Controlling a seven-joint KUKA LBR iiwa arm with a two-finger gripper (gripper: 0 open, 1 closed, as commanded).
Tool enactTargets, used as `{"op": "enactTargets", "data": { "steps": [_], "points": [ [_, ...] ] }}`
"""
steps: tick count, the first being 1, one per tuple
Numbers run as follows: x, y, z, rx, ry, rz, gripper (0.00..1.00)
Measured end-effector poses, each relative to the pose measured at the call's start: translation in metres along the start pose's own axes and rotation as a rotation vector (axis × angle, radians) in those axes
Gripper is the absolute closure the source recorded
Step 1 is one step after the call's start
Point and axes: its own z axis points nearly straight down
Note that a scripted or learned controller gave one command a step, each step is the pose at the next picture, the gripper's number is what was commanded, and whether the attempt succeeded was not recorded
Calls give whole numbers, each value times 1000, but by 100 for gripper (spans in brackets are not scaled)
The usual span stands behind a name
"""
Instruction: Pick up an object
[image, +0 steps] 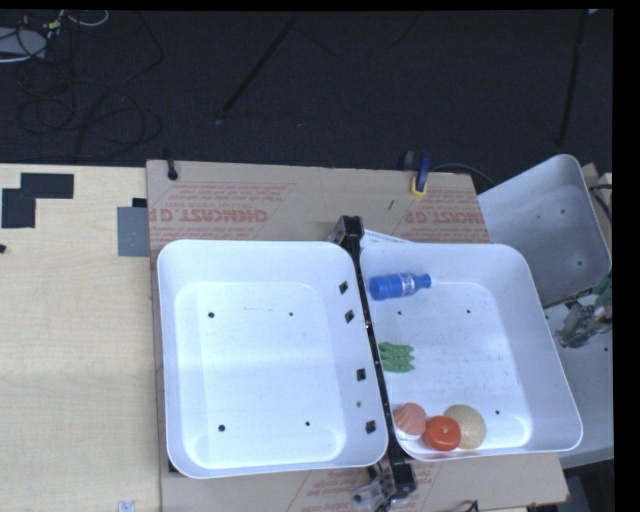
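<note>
right white plastic bin (500, 262) holds blue plastic bottle (399, 286) at back-left, well apart from other items, so best target: descend centred, straddle across its body; fingers' state can't tell.

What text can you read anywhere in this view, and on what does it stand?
"CHEMC87_TG", roughly, upside down in red print on the cardboard sheet behind the left bin; the letters are blurred, so the reading is uncertain.
A second red print on the cardboard behind the right bin: cut off, unreadable.
Blue bottle: any label is too small to read.
</note>
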Motion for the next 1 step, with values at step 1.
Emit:
{"op": "enactTargets", "data": {
  "steps": [1],
  "points": [
    [4,1,66,-10,-5,27,100]
  ]
}}
